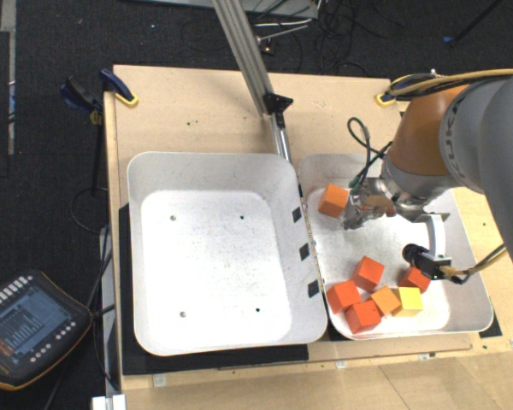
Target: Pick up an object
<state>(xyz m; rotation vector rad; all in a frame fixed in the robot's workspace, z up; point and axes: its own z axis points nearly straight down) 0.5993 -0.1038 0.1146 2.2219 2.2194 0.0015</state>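
Farthest from the gripper point(356, 213), off the bench on its far left, a grey handheld control pendant with a dark screen point(24, 322) lies on the black floor. Up and well to the gripper's left, a blue-handled clamp point(89, 93) grips the corner of the pale wooden bench point(197, 105). The large shallow white plastic bin point(154, 186) sits to the gripper's left, its right wall near the gripper. A slanted silver metal bar point(244, 41) runs from the top edge down to the gap between the bins, ending above and left of the gripper.

The smaller white plastic bin point(470, 314) lies under the gripper. A light orange foam cube point(333, 201) sits just to the gripper's left, touching or nearly touching its tip; which of the two cannot be told, nor whether the gripper is open or closed, nor whether it has any grasp on the cube.

Below the gripper, toward the near wall of that bin, lies a cluster of blocks: a red-orange cube point(343, 295), another red-orange cube point(363, 315) and a third one point(369, 272), then a light orange block point(385, 300), a yellow block point(409, 300) and a small red block point(415, 278) below and right of the gripper. The grey arm with its orange band point(423, 131) rises up and right from the gripper.
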